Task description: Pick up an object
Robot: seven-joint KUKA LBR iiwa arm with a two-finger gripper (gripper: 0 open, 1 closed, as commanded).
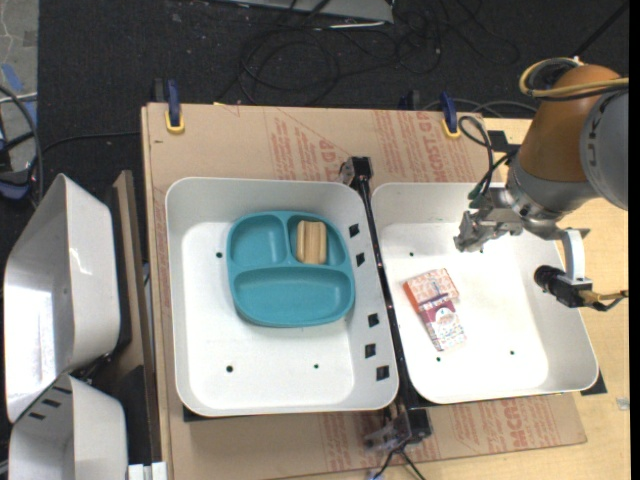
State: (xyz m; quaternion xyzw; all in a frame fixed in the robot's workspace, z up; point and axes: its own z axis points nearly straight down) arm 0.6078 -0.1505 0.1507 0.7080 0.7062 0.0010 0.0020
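Two white bins [200, 368] are set side by side on cardboard. A small carton [437, 308] lies flat in the right bin, below-left of the gripper [478, 230], whose opening cannot be told. Lightness and stiffness are judged likely; its narrow sides should be gripped.

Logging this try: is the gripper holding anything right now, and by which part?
Nothing is held. The gripper hangs over the right bin, apart from the small carton lying on the bin floor.

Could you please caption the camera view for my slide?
Arm's hand above right bin, near small box; teal tray left.
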